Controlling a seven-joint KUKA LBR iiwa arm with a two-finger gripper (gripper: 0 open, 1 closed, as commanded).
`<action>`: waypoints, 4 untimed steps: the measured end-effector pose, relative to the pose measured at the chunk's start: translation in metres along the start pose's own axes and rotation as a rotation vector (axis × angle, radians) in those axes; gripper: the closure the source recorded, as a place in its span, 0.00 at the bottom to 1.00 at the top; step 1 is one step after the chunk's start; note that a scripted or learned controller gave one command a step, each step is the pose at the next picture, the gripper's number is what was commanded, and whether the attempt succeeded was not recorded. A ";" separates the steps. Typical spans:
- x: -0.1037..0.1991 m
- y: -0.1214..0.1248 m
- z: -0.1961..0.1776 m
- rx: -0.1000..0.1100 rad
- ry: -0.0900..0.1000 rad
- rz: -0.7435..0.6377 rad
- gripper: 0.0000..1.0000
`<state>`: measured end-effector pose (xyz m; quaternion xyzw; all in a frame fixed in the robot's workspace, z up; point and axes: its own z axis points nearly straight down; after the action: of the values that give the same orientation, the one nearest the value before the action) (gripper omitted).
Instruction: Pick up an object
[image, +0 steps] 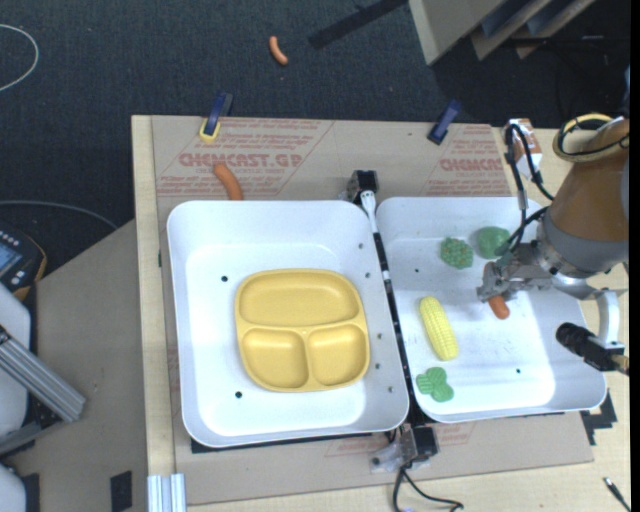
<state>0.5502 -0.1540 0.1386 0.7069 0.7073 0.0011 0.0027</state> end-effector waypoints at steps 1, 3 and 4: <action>0.010 0.000 -0.054 -0.001 0.000 -0.001 1.00; 0.066 0.016 -0.094 0.002 0.003 -0.006 1.00; 0.117 0.014 -0.079 0.009 0.005 -0.005 1.00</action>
<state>0.5635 -0.0372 0.2171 0.7052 0.7090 -0.0005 -0.0021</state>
